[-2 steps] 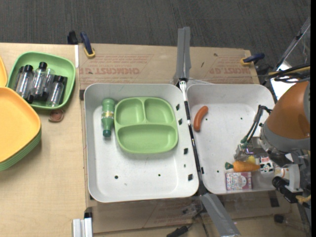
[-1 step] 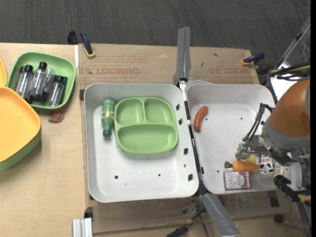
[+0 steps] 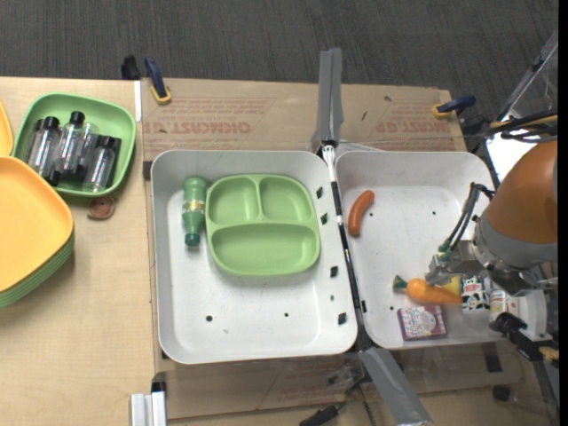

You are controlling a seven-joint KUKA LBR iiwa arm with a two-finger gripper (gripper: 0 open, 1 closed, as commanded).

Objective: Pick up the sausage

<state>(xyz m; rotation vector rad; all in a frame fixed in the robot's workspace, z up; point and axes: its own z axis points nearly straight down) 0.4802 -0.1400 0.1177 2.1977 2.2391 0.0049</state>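
The sausage [image 3: 358, 212] is seen lying loose at the upper left of the right bin [image 3: 417, 171], close beside the divider, tilted slightly, with bare floor around it; it appears simply scattered there for picking. A carrot [image 3: 429, 293], a small pink packet [image 3: 422, 323] and a small carton [image 3: 476, 293] are clustered at the lower right of that bin. The gripper [image 3: 446, 269] is held low over that cluster, well apart from the sausage, the arm reaching in from the frame's right. Whether the tool is apart or together cannot be told. A green tray [image 3: 263, 224] and a green bottle [image 3: 193, 209] are kept in the left bin [image 3: 248, 322].
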